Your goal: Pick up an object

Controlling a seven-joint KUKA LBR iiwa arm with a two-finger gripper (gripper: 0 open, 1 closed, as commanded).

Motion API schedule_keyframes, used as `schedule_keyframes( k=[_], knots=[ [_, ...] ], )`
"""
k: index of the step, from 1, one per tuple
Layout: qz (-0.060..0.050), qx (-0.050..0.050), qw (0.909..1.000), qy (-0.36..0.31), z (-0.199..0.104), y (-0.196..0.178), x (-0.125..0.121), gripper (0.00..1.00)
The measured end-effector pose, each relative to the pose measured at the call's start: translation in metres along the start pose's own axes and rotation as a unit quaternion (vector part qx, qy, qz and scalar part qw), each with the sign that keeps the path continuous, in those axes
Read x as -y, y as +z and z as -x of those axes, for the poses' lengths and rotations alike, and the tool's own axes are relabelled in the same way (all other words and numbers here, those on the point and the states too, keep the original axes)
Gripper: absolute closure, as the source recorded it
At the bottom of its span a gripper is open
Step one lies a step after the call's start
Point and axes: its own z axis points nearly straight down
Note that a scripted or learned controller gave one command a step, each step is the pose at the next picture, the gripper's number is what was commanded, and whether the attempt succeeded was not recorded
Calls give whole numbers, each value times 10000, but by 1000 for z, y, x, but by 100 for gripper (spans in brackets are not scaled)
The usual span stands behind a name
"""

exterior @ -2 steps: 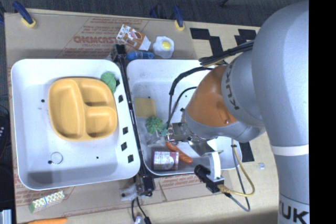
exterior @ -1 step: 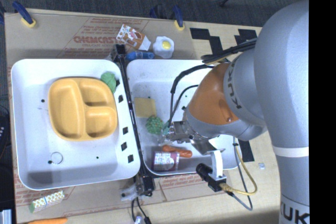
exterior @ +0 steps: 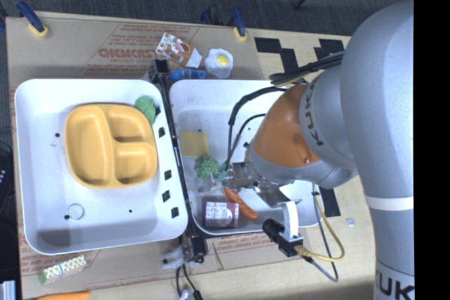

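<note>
1. The arm [exterior: 337, 123] reaches in from the right and hangs low over the right bin [exterior: 211, 91], its orange band above the wrist sitting over the middle of that bin
2. The gripper [exterior: 235, 183] is down among the objects at the near end of the right bin, but the wrist hides its tip, so whether the tool is spread wide, narrowed or holding anything cannot be told
3. Candidate objects lie close by: a green broccoli-like piece [exterior: 206, 166] just left of the gripper, an orange carrot-like piece [exterior: 238, 201] just below it, a small can with a reddish label [exterior: 220, 213] near the bin's front wall, and a pale yellow block [exterior: 195, 144] further back
4. The left bin [exterior: 28, 151] holds a yellow divided tray [exterior: 111, 145] with a green item [exterior: 146, 107] at its far corner, well apart from the arm
5. The step in hand looks like the descent or the grasp itself, aimed between the green piece and the orange piece
6. The next move probably calls for a firm closure on one object and a straight lift, since the crowded neighbours could be nudged or dragged along
</note>
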Motion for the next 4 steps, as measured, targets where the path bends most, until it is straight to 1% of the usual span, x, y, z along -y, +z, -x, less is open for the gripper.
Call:
schedule_keyframes(
  k=[1,2,3,4],
  knots=[
    [-10,-8,10000,-25,0,-10,0,100],
    [-10,-8,10000,-25,0,-10,0,0],
    [82,15,9739,-2269,6,5,-5,0],
    [28,34,9323,-3616,14,-6,-1,0]
  ],
)
